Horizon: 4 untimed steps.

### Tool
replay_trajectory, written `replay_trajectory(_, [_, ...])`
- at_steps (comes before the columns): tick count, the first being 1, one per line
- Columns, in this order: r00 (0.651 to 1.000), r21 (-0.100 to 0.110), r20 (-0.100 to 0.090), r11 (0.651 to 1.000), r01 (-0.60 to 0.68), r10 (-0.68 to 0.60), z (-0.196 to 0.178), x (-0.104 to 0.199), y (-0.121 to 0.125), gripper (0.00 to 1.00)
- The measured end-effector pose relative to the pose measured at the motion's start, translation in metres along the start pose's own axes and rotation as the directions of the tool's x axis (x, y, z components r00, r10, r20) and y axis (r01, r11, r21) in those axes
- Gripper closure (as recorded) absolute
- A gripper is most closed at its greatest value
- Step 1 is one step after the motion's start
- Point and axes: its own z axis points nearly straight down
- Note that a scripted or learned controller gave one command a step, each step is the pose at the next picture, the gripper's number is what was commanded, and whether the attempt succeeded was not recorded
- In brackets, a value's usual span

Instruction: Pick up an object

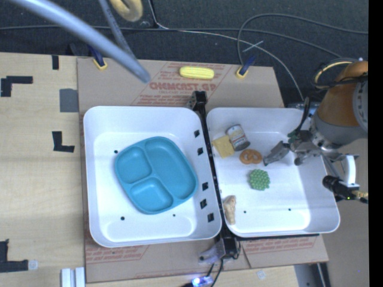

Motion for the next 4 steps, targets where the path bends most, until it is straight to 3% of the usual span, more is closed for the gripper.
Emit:
replay_trajectory(1, [1.0, -0.002, 0.0, 1.0, 0.001, -0.001, -0.012, 0.0, 0.0, 1.0])
replay_trajectory(3, [1.0, -0.008, 0.001, 1.0, 0.0, 0.0, -0.128, 0.001, 0.005, 1.0])
replay_trajectory(4, [1.0, -0.004, -0.001, 1.0, 0.004, -0.004, -0.128, 0.064, 0.009, 1.0])
